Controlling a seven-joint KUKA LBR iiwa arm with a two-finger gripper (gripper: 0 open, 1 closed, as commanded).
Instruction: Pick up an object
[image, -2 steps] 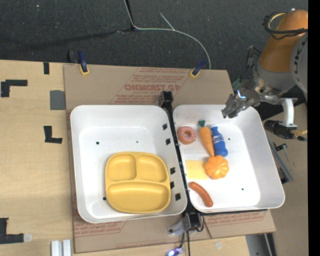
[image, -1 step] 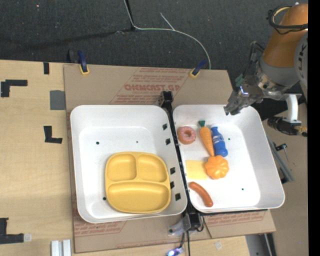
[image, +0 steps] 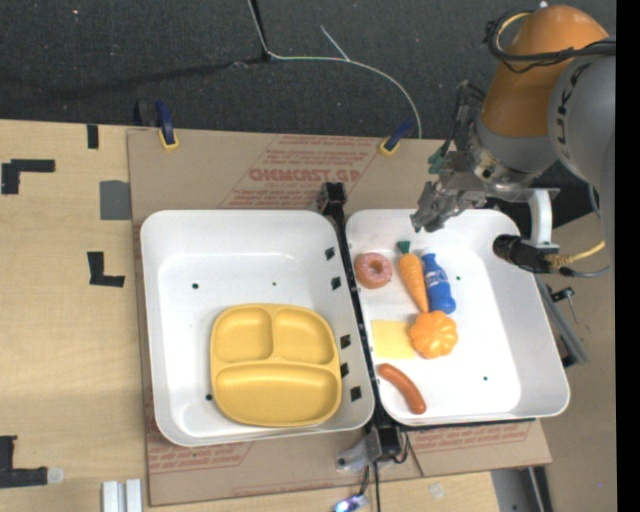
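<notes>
Red print on the cardboard sheet (image: 300, 170) under the bins reads "CHEMCAST GP"; the smaller lines are illegible.

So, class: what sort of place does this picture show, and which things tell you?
Probably a robotics lab test bench: a robot arm reaches over two white bins, cardboard is clamped to the bench, and toy food like a carrot serves as pick-up objects.

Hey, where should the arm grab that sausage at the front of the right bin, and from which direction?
Grip the sausage across its middle, coming straight down from above. It lies flat and slanted on the right bin floor, long and thin, so the jaws should close across its narrow width. Its sides look free, the cheese slice and pumpkin lying beyond its far end.
</notes>
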